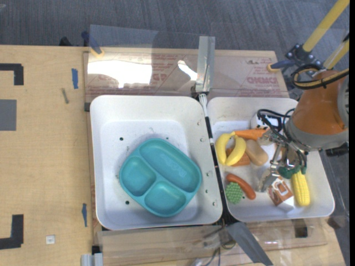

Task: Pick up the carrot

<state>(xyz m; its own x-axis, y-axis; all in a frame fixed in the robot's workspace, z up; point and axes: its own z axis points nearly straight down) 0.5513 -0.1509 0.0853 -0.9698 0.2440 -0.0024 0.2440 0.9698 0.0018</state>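
The carrot (250,133), seen at the far side of the right bin (327,204) beside the banana (232,150), is judged light, stiff and slick, best pinched mid-length, while the claw's (282,160) state cannot be told.

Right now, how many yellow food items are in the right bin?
2: a banana at the bin's left side, beside the divider, and a corn cob near the right wall. The gripper and arm may hide others.

Orange carrot (250,133), yellow banana (233,149), teal plate (160,175), white bins (105,148).
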